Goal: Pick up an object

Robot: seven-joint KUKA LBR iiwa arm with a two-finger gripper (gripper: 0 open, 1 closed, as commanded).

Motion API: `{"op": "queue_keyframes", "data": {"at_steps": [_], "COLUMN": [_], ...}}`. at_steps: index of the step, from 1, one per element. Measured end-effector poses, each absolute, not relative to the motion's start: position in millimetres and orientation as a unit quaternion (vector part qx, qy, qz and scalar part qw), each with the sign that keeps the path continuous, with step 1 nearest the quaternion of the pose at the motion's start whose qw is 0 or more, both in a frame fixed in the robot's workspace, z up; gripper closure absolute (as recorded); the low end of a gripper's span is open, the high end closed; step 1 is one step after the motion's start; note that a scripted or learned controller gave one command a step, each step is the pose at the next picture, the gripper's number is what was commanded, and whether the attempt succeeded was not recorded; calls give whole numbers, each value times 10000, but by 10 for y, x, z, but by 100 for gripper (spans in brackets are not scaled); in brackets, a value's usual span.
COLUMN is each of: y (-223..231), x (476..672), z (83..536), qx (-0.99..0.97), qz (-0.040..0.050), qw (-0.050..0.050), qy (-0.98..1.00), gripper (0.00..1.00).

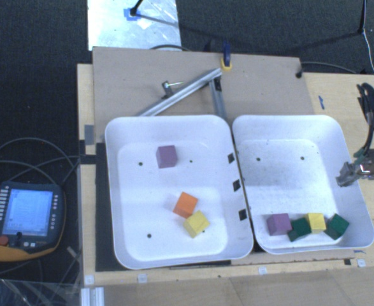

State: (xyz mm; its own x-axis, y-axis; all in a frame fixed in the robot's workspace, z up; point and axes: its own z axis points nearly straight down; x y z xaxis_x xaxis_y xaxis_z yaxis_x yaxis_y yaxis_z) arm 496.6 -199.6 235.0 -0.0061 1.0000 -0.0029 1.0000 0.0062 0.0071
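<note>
White plastic bins sit side by side on the bench. In the camera view, the left bin (120, 171) holds a purple cube (166, 156) near its middle, and an orange cube (185, 204) touching a yellow cube (196, 224) lower down. The right bin (339, 139) has a row along its near wall: a purple block (278, 224), a dark green block (298, 229), a small yellow block (316, 221) and another green block (337, 225), all close together.

The gripper (351, 174) hangs at the right rim of the right bin, above the row. I cannot tell how far the jaws are parted, and nothing is seen held in them.

I judge the approach is the step in hand. The crowded row is difficult; the end green block gives more room, if the descent is straight and clear of the wall.
</note>
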Motion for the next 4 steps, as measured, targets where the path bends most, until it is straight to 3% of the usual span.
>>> {"op": "queue_keyframes", "data": {"at_steps": [4], "y": [231], "x": [5350], "z": [2427], "qx": [7026], "qz": [17], "qw": [-1], "qy": [7115], "gripper": [100]}}
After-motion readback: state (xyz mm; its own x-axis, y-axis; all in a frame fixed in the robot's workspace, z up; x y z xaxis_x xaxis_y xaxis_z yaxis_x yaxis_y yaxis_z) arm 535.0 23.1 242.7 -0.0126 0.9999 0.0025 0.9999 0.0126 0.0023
